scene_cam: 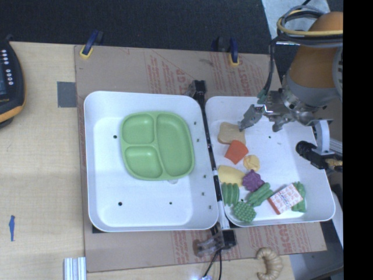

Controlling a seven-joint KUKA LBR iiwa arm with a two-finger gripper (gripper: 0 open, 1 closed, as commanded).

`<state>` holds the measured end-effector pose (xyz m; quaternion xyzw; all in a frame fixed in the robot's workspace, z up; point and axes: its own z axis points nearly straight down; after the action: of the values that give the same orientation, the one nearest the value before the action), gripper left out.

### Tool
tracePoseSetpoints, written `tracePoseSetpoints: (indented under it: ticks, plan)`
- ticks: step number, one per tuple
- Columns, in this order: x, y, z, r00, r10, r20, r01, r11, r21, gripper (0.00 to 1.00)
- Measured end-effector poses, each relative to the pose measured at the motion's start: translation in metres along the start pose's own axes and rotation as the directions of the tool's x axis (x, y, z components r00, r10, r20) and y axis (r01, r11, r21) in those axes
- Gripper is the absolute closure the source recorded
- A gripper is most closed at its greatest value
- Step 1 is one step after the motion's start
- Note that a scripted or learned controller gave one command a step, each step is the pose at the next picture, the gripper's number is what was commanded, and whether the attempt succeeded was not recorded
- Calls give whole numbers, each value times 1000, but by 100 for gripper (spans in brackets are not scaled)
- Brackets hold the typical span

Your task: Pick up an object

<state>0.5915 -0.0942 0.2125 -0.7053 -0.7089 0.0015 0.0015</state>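
Observation:
My gripper (pixel 264 119) hangs over the back of the right bin (pixel 317 214), fingers spread open with nothing between them. Its left fingertip (pixel 248 119) sits just behind and to the right of a tan bread slice (pixel 229 134). In front of the bread lie an orange-red piece (pixel 236 151), a small yellow piece (pixel 251 162), a yellow fruit (pixel 229 174), purple grapes (pixel 252 181), several green vegetables (pixel 245 211) and a red-and-white box (pixel 285 198).
The left bin (pixel 99 209) holds a green divided plate (pixel 157 144). A black clip (pixel 199 90) sits at the back where the bins meet. A control pendant (pixel 8 80) lies far left on the bench. A tan curled object (pixel 270 263) lies in front of the right bin.

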Motion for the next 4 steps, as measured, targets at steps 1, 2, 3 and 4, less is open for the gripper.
tracePoseSetpoints:
  ticks: [1,2,3,4]
  plan:
    - [-7,-21,118,1000,3,-4,-3,1000,-4,0]
    - [-4,-21,121,1000,0,-1,0,1000,1,0]
    - [-6,-21,110,1000,0,1,0,1000,2,100]
    - [-6,-21,110,1000,0,1,0,1000,2,0]
